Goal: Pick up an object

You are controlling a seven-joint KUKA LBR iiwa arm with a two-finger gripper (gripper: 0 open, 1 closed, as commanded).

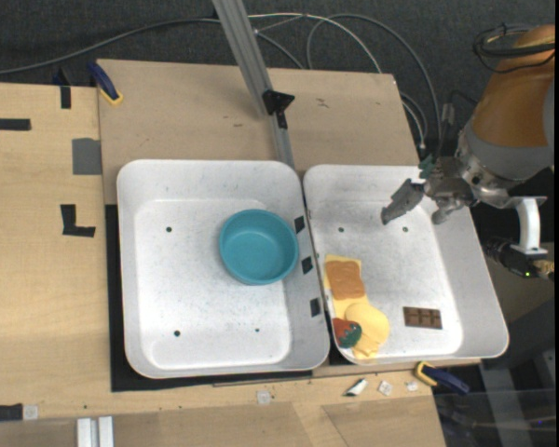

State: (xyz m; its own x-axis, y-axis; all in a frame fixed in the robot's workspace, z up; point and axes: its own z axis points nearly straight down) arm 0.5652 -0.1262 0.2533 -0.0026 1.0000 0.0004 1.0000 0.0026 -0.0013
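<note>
Your claw (pixel 417 205) hangs open over the right white bin (pixel 466 277); the yellow-orange soft toy (pixel 356 307) lies below-left, the round teal bowl (pixel 257 246) farther left.

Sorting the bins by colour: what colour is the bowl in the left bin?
Teal blue; the bowl shows best in the camera view.

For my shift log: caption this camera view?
Gripper open above right bin; blue bowl in left bin.

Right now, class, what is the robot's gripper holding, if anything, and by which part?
Nothing. The gripper hangs open over the upper part of the right white bin, with nothing between its fingers, apart from the small brown chocolate bar.
</note>
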